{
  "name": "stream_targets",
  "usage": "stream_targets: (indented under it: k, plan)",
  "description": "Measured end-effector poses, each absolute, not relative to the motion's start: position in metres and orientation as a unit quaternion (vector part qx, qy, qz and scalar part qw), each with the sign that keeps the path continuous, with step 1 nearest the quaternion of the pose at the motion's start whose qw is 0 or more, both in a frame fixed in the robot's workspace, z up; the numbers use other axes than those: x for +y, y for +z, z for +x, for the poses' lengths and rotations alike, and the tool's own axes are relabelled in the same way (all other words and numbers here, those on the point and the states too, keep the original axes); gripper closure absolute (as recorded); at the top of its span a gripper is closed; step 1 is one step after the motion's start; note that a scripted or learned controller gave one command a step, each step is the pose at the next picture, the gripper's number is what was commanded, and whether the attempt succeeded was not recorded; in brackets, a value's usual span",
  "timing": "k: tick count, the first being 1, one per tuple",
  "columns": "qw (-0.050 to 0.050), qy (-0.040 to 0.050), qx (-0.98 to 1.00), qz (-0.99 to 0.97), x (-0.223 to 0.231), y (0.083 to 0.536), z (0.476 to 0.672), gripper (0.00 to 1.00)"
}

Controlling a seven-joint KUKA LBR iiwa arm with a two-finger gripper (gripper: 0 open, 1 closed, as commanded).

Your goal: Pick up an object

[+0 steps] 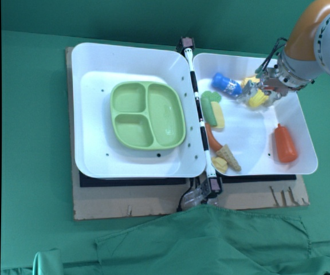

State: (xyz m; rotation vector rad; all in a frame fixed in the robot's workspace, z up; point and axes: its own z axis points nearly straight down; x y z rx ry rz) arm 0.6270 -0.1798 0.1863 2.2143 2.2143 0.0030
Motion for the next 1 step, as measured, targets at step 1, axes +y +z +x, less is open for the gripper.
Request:
stream_targets:
  k: [1]
  plan:
    - [0.008,0.0016,0.705,0.709,-0.1820,0.2026,0.6255,1.00]
